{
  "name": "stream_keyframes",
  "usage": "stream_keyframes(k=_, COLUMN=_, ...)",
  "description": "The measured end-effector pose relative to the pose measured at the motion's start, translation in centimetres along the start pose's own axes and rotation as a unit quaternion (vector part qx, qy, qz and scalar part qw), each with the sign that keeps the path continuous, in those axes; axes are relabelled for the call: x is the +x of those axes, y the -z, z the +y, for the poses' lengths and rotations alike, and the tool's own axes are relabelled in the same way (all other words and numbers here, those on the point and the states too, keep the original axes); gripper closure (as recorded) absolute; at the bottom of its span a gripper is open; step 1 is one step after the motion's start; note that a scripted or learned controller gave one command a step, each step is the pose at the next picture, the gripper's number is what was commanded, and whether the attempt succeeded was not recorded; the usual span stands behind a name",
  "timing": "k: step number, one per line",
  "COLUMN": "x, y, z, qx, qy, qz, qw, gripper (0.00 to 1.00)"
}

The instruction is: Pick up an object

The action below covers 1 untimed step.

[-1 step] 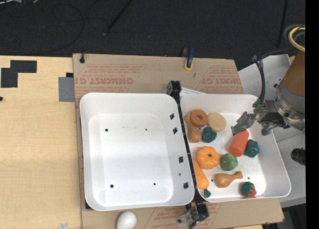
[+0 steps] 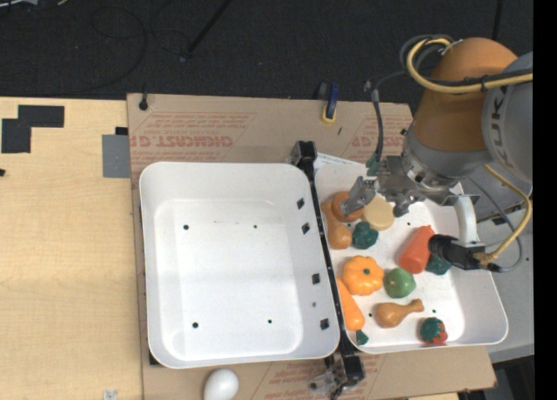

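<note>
Toy foods (image 2: 363, 275) in right bin (image 2: 487, 324), hand (image 2: 359, 200) low among them, grip state unclear

Glossy plastic toy pumpkin (image 2: 362, 275) lies in a smooth white plastic bin (image 2: 487, 320) on matt printed cardboard (image 2: 226, 129) over pale wood bench (image 2: 61, 259).

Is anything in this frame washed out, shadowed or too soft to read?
Camera view: the left bin is bright, with its floor close to blown out; the floor beyond the bench is nearly black, with cables barely readable; the gripper is dim and soft against the toys, its tips hard to resolve; the orange pumpkin and green ball read clearly.
</note>
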<state>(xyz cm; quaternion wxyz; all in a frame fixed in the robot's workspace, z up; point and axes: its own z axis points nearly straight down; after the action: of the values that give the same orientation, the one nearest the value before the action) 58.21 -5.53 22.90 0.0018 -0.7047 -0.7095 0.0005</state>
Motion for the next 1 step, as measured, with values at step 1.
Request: stream_keyframes(k=1, x=-1.53, y=-4.47, z=2.13, qx=0.002, qy=-0.003, qz=-0.001, qw=1.0000, gripper=0.00)
